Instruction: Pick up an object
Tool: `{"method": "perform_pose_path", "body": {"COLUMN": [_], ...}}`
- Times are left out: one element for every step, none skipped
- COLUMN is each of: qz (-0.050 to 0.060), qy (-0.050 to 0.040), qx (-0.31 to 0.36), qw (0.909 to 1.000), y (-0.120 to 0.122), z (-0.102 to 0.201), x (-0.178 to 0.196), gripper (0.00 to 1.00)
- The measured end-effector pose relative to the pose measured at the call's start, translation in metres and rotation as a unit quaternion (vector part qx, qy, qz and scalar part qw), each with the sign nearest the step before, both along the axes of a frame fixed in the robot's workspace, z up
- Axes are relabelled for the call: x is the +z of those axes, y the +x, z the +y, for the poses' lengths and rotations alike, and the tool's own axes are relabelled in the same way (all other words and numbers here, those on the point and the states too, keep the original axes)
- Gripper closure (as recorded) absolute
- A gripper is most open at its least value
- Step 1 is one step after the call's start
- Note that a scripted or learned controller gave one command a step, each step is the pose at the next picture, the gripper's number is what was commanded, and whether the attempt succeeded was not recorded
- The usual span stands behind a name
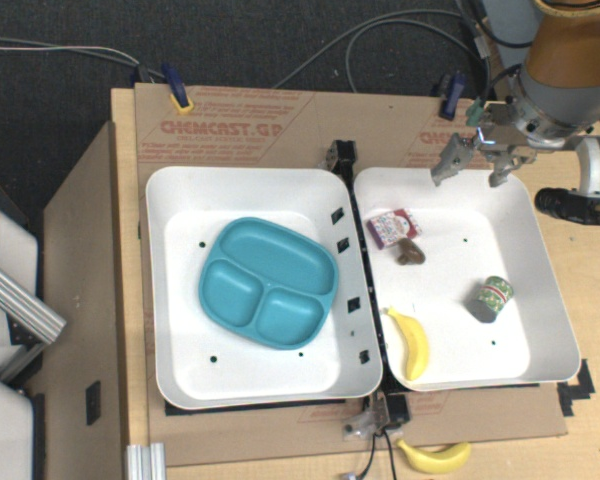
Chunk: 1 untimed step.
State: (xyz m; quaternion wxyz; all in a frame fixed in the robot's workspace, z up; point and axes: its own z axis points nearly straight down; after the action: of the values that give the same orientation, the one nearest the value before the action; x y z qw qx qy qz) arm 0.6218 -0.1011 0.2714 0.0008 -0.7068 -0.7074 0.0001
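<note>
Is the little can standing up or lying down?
Lying down. The can rests on its side in the right bin, its round end showing.

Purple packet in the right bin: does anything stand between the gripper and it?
Nothing visible does. The gripper hangs open over the right bin's far edge, and the purple packet lies uncovered toward the divider. A small brown object sits close beside it on the near side, which might crowd the jaws.
</note>
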Motion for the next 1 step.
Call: {"method": "perform_pose_path", "body": {"qz": [0.002], "qy": [0.0000], "qx": [-0.001], "qw": [1.0000], "y": [-0.0022], "z": [-0.0011], "x": [-0.0418], "gripper": [0.00]}}
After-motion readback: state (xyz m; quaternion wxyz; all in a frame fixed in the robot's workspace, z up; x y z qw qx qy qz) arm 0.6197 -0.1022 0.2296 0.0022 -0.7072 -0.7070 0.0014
